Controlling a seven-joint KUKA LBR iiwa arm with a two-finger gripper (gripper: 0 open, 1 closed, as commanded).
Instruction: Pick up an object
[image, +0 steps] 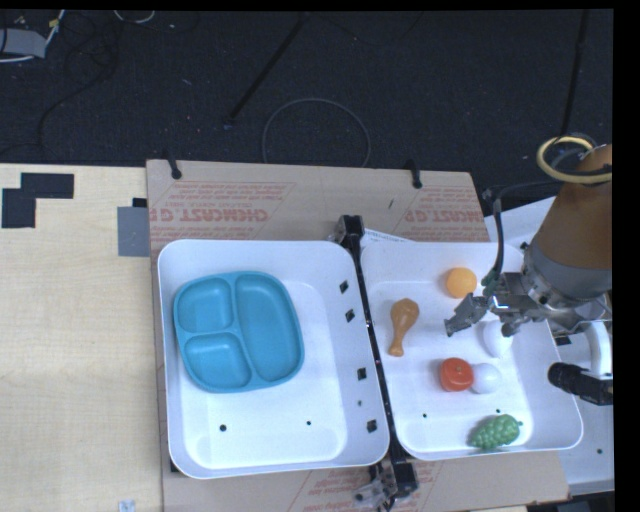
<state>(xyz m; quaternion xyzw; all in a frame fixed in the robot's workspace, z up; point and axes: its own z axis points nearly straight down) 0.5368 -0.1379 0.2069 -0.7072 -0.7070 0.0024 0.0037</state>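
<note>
Green grapes (495, 432) at front, claw (487, 318) over right bin (420, 265)

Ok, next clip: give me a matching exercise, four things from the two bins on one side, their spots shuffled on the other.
Things:
1. blue divided plastic plate
2. small orange ball
3. green bunch of toy grapes
4. tan toy drumstick

Places:
A. right bin, near corner
B. left bin
C. right bin, by the central divider
D. right bin, far side, by the pincer

Pairs: 1-B, 2-D, 3-A, 4-C
</note>
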